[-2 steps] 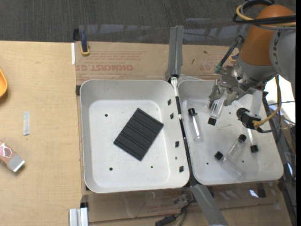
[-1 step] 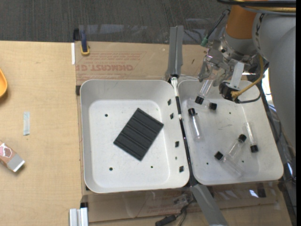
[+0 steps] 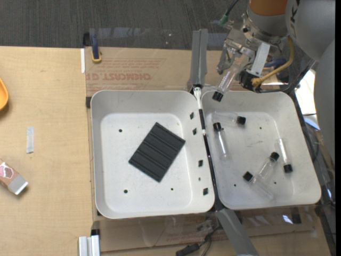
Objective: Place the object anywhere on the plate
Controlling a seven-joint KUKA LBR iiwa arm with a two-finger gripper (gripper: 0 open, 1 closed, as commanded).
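tabletop (image 3: 42, 196): tan wood, carries two white bins side by side; grey carpet behind.
arm (image 3: 314, 20): grey, orange band above the wrist, reaches in from upper right, over the back rim of the right bin.
cardboard (image 3: 133, 71): flat sheet behind the left bin, red print reversed in this view, reads roughly "CHEMCAST"; smaller lines too small to read.
left bin (image 3: 101, 143): shallow, white.
plate (image 3: 157, 151): dark ribbed rectangular slab, lies flat near the middle of the left bin, turned diagonally.
right bin (image 3: 298, 137): shallow, white, holds loose clear vials with black caps.
gripper (image 3: 230, 68): above the right bin's back-left corner, closed on a vial held between its fingers.
held vial (image 3: 222, 85): clear tube, black cap at lower end, hangs tilted just over the bin's rim, well apart from the plate.
loose vials: one (image 3: 220, 140) near the divider, one (image 3: 282, 154) and one (image 3: 258, 174) at right front; small black cap (image 3: 241, 120) near the back.
clamp (image 3: 95, 49): blue with yellow, back-left of the cardboard.
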